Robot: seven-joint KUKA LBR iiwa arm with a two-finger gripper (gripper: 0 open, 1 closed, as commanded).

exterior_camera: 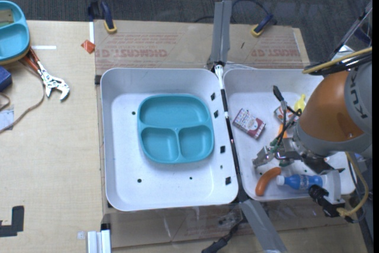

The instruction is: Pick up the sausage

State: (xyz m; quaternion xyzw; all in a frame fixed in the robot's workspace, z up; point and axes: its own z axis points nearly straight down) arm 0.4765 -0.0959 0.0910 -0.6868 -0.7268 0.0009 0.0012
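Note:
The sausage (pixel 266 180) is a short orange piece lying in the right bin (pixel 249 87), near its front wall. My gripper (pixel 270 157) hangs just above and behind the sausage, its metal tip pointing left. From this angle nothing shows between the gripper and the sausage, and I cannot tell whether they touch. The grey arm with its orange band (pixel 331 112) reaches in from the right and hides the bin's right part.
A blue and white bottle (pixel 300 181) lies right beside the sausage. A red and white packet (pixel 249 123) and a few small items (pixel 285 108) sit further back. The left bin (pixel 118 145) holds a teal divided tray (pixel 176 128).

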